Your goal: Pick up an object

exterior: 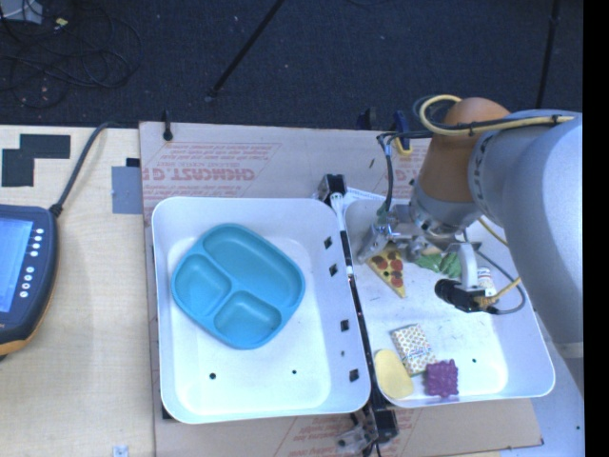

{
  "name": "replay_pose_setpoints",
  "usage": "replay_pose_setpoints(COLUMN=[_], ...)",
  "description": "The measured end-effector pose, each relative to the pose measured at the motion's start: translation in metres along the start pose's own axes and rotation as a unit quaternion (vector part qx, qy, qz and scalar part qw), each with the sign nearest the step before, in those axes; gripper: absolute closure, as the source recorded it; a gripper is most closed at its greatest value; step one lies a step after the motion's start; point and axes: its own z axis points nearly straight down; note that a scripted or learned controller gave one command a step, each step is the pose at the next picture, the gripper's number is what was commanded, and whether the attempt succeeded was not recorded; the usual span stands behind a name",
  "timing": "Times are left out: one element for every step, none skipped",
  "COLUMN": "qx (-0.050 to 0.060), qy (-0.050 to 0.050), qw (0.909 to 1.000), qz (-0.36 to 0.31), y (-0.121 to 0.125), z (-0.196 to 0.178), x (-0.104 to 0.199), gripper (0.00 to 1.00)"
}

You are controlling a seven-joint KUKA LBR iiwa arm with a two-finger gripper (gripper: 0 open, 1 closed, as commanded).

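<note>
My gripper [402, 242] reaches down into the right bin [533, 365], at its upper left part. Directly beneath it lies a toy pizza slice [389, 270], yellow with red spots. A green item [447, 263] lies just to the gripper's right, partly hidden by the wrist. Toward the bin's front lie a checkered packet [413, 347], a yellow rounded piece [393, 373] and a purple grape cluster [441, 377]. Nothing is visibly lifted off the bin floor.
The left bin [181, 369] holds a blue divided plate [237, 284]. A black cable loop [462, 296] hangs from the wrist over the right bin. The grey arm [542, 208] covers the bin's right rear. A tablet [19, 265] sits at the far left.
</note>
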Motion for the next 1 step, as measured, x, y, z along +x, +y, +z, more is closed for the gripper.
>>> replay_pose_setpoints(qx=[0.000], qy=[0.000], qw=[1.0000], qz=[-0.001], y=[-0.0001], z=[0.0002], x=[0.0049], gripper=[0.00])
